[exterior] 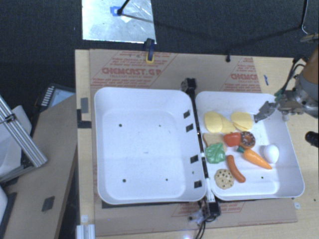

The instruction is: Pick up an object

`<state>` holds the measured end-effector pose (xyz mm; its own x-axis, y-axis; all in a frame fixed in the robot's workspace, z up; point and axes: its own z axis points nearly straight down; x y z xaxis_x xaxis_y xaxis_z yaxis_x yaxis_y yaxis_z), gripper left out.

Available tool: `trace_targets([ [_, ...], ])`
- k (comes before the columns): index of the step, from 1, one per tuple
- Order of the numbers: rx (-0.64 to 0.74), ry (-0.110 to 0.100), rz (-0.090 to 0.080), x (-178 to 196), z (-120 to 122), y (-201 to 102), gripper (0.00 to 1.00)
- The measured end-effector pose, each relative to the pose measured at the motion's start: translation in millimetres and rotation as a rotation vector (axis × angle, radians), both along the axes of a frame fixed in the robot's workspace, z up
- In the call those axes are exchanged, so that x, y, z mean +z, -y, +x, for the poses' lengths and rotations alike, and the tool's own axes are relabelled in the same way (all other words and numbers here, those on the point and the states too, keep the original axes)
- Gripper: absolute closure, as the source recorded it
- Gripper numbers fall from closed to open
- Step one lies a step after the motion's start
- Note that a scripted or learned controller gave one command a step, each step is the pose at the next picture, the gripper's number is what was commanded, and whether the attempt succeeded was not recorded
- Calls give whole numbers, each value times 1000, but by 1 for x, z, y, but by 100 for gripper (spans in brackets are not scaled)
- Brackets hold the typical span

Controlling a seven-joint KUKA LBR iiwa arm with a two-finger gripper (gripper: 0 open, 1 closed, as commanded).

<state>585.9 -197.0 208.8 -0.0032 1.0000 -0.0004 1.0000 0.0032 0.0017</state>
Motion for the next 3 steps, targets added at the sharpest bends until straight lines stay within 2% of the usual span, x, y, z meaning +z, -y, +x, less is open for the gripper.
trace_targets([
  [1,4,-5,3,-132,82,-26,0],
  [2,7,2,3,-124,84,-93,0],
  [3,7,11,2,-17,55,-149,0],
])
